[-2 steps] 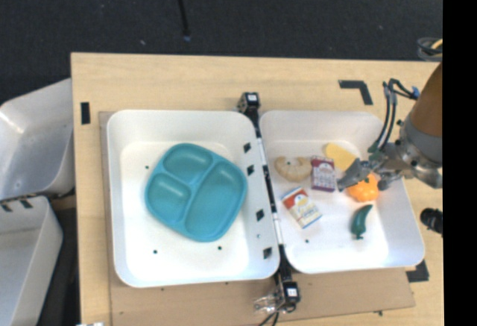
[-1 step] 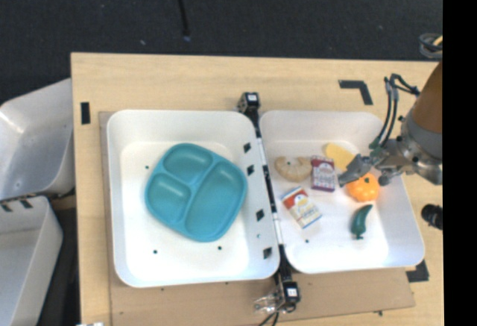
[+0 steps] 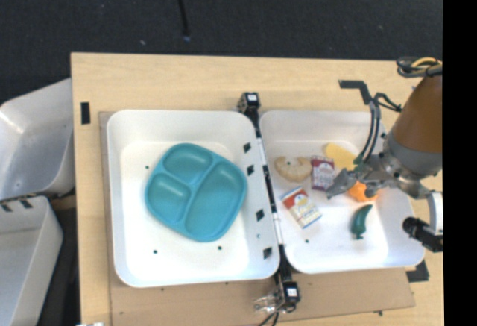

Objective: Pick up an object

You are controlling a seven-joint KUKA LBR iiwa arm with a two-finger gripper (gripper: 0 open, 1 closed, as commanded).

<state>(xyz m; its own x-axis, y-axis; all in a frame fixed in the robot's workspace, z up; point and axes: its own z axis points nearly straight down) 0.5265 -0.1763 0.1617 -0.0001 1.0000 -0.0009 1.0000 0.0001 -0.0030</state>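
The right bin (image 3: 335,261) holds several small items. A beige bread-like piece (image 3: 291,167) lies near its left side, with a dark red packet (image 3: 322,173) and a yellow piece (image 3: 340,155) beside it. A white and red carton (image 3: 302,208) lies lower down, and a green pepper (image 3: 361,219) sits to the right. An orange object (image 3: 362,191) lies right under my gripper (image 3: 350,181), which hangs low over the bin's right half; whether it touches the orange object is unclear.
The left bin (image 3: 127,242) bears a blue divided plate (image 3: 196,191). A black divider with clips (image 3: 262,190) runs between the bins. The arm's orange band (image 3: 422,119) stands over the right bin's far right side. Cables (image 3: 373,104) trail above the wrist.
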